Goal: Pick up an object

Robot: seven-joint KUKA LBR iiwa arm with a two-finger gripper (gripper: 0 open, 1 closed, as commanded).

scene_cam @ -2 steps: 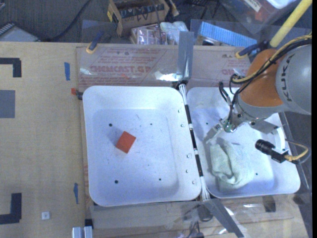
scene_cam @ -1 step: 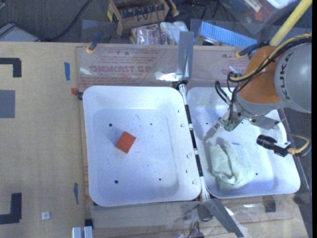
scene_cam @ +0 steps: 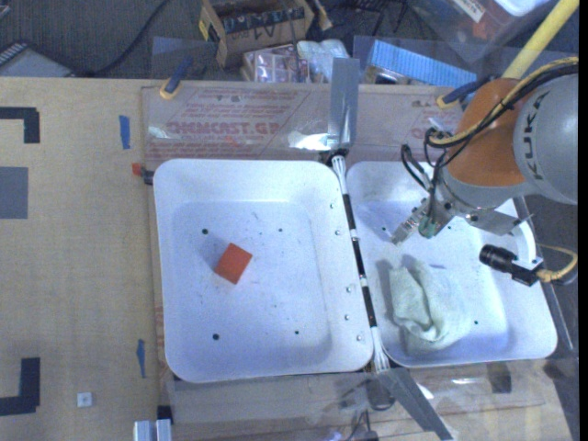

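An orange block [scene_cam: 233,263] lies in the left bin [scene_cam: 184,191], left of its middle. A crumpled pale green cloth [scene_cam: 420,303] lies in the right bin [scene_cam: 524,338], toward its front left. My gripper [scene_cam: 415,227] hangs over the right bin, just above and behind the cloth, pointing down and left from the grey arm with the orange band [scene_cam: 491,136]. I see nothing between its fingers, and whether they are open or shut is too small to tell.
A metal divider [scene_cam: 358,265] runs between the two bins. A black cylinder on a bracket [scene_cam: 503,261] sticks out by the right bin's right side. Boxes and cables clutter the area behind the bench [scene_cam: 266,16].
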